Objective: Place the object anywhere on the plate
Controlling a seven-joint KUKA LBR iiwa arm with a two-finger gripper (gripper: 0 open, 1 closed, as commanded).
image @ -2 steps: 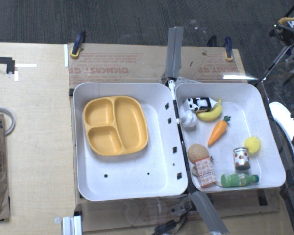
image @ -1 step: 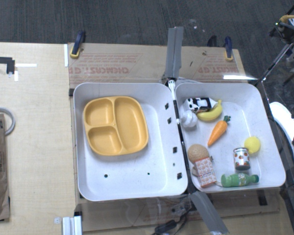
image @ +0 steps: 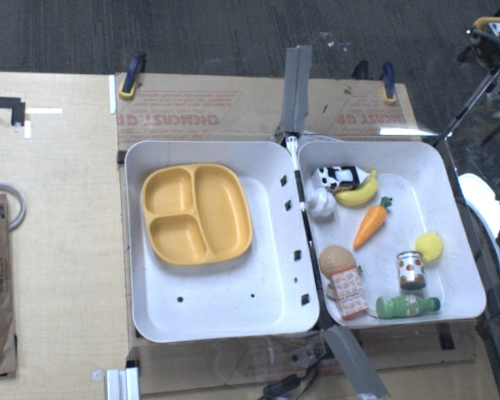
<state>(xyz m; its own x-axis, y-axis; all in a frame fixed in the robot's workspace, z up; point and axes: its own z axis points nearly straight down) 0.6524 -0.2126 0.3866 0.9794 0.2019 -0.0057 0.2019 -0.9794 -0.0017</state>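
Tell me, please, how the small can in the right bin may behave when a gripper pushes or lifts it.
The can stands upright and looks narrow, so a side push would probably tip it. Once on its side, its round body would likely roll toward the green bottle lying beside it. Its smooth wall may be slippery to grip.

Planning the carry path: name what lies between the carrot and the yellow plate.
In the camera view, the bins' adjoining white walls lie between the carrot and the yellow plate, plus bare bin floor.

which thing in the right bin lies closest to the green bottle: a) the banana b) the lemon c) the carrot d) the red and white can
d, the red and white can stands just above the green bottle at the right bin's near edge, while the others lie farther off.
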